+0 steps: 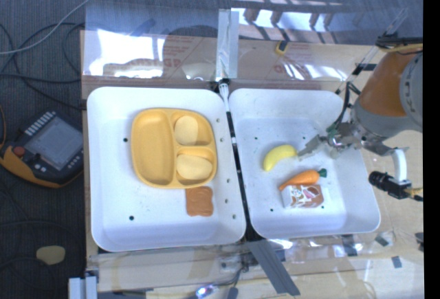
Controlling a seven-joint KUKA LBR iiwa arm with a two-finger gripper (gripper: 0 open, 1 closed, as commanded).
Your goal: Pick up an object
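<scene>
In the right bin (pixel 275 106) lie a yellow banana (pixel 278 156), an orange carrot (pixel 301 178) with a green top, and a small printed carton (pixel 303 196) just under the carrot. My gripper (pixel 313 146) hangs low over the right bin, just right of the banana and above the carrot. It points down and left toward the banana's end. Nothing shows in its grasp. The grey arm with its orange band (pixel 382 86) reaches in from the right.
The left bin (pixel 110 222) holds a yellow divided tray (pixel 172 147) with two pale round pieces in its right compartments, and a brown square slice (pixel 199 201) below it. A clear divider wall stands behind both bins. A pendant (pixel 49 146) lies on the floor at left.
</scene>
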